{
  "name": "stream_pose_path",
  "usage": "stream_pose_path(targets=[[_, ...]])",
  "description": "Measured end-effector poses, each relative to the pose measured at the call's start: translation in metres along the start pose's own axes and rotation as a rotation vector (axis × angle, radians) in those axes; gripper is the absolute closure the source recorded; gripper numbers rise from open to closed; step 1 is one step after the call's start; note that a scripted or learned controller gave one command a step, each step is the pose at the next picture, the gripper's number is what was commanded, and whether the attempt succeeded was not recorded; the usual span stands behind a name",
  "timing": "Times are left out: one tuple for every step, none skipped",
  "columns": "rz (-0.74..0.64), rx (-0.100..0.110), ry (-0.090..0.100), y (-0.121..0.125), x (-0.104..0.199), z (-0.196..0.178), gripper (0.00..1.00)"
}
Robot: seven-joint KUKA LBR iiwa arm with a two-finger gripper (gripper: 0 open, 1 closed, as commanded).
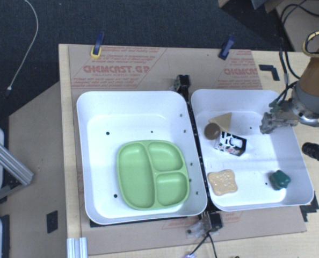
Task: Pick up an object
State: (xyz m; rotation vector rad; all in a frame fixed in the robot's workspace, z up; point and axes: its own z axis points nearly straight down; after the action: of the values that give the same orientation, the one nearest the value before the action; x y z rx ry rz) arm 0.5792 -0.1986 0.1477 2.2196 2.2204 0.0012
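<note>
Camera view: green plate (pixel 151 174) left bin; cup (pixel 217 126), sponge (pixel 222 182) right

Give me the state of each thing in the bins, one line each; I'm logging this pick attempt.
Green plate: lying flat in the left bin, right side up.
Paper cone: on its side in the right bin.
Black and white packet: lying flat beside the cone.
Tan sponge: lying flat near the front wall.
Dark green block: resting near the right wall.
Gripper: above the right bin, touching nothing.
</note>
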Motion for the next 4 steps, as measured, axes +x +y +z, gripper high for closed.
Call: stream_pose_path(targets=[[-0.001,-0.004,-0.002,0.003,0.004,-0.048,1.0],[0.0,-0.006,-0.003,-0.002,-0.005,-0.103,1.0],[-0.001,-0.005,-0.003,-0.001,-0.005,-0.141,1.0],[-0.005,0.003,0.003,-0.006,0.047,-0.144,1.0]])
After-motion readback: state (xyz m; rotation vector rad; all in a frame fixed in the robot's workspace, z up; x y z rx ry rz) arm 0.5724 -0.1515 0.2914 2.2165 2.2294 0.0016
